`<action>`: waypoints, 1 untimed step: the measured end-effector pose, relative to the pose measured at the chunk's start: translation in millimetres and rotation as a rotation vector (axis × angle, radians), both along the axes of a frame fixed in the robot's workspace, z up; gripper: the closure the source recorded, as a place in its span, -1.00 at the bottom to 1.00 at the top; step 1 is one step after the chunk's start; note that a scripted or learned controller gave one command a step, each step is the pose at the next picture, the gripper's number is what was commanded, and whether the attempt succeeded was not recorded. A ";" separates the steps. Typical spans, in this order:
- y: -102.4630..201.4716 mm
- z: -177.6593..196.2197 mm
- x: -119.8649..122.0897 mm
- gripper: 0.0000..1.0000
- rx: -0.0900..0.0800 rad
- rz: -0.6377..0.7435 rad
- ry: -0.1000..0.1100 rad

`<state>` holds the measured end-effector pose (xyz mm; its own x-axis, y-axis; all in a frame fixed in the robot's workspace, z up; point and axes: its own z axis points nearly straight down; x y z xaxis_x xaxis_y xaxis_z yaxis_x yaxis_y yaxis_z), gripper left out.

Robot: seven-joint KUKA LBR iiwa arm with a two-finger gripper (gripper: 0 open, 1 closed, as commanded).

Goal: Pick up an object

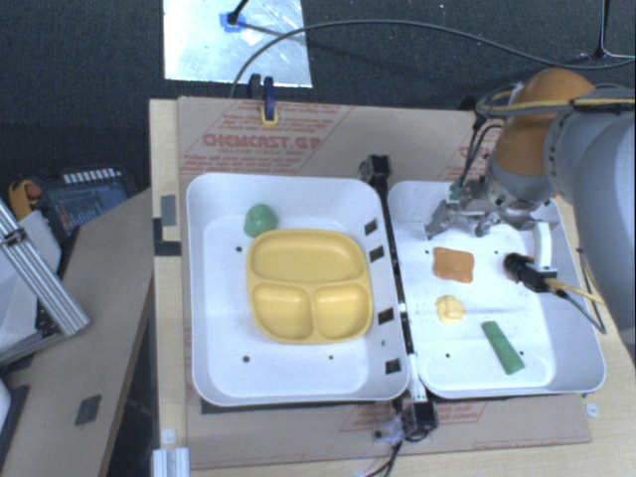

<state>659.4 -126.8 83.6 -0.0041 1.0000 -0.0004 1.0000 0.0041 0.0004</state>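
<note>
Camera view showed me the gripper (459,225) hanging low over the far part of the right bin (561,336), the arm reaching in from the view's right. At that slant I could not tell whether it was spread or pressed together, and I saw nothing held in it.

I took the orange piece (453,263) as my marker and as the likeliest thing to pick. It lay flat on the bin floor, just on the near side of the gripper and almost straight under it, apart from it and not touching. It looked close to square, a little wider than deep, with its longer side running across the view. I judged that the coming move turned on this: the piece sat slightly toward the view's bottom from the gripper, so a short shift that way and a drop would come before any closing. With one arm on the rig, there was no choice of which to use.

Just nearer than the orange piece, and apart from it, sat a small yellow lump (450,309). Nearer again, and off to the orange piece's right in the view, lay a green stick (503,347), its long axis slanting from upper left to lower right.

Well to the left of the orange piece, across the divider, the left bin (224,346) held a yellow divided tray (306,284), with a green round thing (260,219) touching its far left corner.
</note>
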 end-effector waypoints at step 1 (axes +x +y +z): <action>-0.1 13.0 1.5 1.00 -0.001 0.001 -0.005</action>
<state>661.0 -126.9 96.6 -0.0053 1.0000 -0.0012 1.0000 0.0053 0.0056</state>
